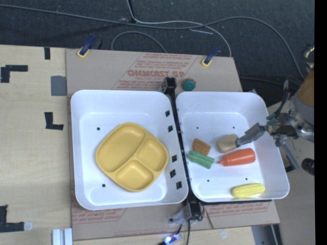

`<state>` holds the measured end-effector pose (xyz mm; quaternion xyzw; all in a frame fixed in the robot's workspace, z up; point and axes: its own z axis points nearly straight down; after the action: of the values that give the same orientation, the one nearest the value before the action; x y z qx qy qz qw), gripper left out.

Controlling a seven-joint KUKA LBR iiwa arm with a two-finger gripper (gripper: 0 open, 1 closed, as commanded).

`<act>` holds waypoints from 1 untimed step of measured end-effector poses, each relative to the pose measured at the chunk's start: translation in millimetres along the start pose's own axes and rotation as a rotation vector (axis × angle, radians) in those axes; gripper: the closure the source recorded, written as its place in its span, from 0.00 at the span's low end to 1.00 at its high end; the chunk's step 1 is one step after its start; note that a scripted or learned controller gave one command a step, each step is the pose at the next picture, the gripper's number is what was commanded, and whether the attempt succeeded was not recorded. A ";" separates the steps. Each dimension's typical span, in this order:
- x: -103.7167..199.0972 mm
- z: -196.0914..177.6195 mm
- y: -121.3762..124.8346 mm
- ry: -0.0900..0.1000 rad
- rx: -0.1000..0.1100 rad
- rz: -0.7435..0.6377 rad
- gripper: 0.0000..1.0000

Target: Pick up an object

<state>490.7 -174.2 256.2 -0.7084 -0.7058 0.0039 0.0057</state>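
since the arm comes in from the right, the hand (244,138) hangs low over the right shallow white plastic bin (214,106), with its dark fingers slanting down toward the beige rounded lump of toy food (226,143). looks like that's the thing it's going for, tips right at the lump's upper right edge, maybe touching. i honestly can't tell if the hand is released or clenched, it's too small and dark, and nothing is clearly held.

using the beige lump as the landmark: the orange-red toy carrot (237,157) lies just below it, nearly touching, so a sloppy close could nudge it. the small brown waffle-like block (201,146) sits just left, with the green toy pea pod (200,160) down-left. the yellow toy corn cob (248,190) is well below by the bin's near wall.

far left of the lump, the other white bin (82,106) holds a yellow three-section plastic plate (132,156), probably just parked there out of the way.
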 end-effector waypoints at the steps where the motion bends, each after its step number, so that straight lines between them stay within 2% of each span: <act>1: 0.5 -6.3 2.3 -0.003 -0.012 -0.004 0.00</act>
<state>493.0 -173.7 262.5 -0.7069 -0.7073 0.0006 0.0005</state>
